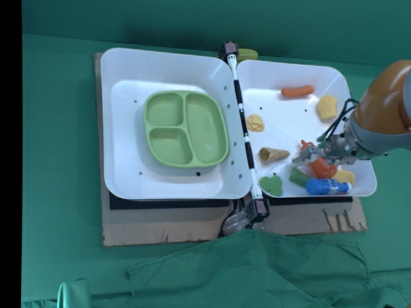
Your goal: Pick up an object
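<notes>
My hand (308, 154) hangs low in the right bin (292, 64), grip unclear, beside an orange toy (323, 168) and blue bottle (326, 187); left bin (122, 66) holds a green divided plate (186, 128).

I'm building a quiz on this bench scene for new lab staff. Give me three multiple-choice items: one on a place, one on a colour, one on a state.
1. Where does the green plate lie?
A. in the left bin
B. in the right bin
C. on the cloth

2. What colour is the bottle in the right bin?
A. red
B. blue
C. white

3. How does the ice cream cone lie?
A. standing on its tip
B. leaning on the bin wall
C. flat on its side

Key: 1 A, the plate rests in the middle of the left bin. 2 B, its body is blue, near the bin's front edge. 3 C, it lies flat on the bin floor, left of the hand.
</notes>
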`<action>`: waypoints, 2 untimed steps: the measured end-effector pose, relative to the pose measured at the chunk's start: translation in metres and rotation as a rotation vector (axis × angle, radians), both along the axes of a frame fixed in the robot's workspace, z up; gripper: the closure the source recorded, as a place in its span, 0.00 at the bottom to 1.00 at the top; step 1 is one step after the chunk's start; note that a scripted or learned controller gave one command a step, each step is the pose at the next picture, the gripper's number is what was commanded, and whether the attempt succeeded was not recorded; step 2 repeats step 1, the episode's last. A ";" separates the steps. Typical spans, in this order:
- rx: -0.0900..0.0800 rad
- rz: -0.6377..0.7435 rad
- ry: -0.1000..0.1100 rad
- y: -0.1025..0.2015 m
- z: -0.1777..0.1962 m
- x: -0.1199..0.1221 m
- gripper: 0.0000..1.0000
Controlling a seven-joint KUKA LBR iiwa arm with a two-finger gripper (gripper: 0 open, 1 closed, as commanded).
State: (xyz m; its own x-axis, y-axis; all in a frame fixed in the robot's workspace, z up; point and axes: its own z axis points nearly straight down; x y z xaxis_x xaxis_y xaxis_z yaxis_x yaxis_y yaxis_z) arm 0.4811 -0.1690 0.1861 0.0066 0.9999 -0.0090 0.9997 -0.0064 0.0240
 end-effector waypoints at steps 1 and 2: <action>-0.003 -0.002 -0.006 -0.001 0.012 0.002 1.00; -0.003 -0.002 -0.006 -0.001 0.012 0.002 1.00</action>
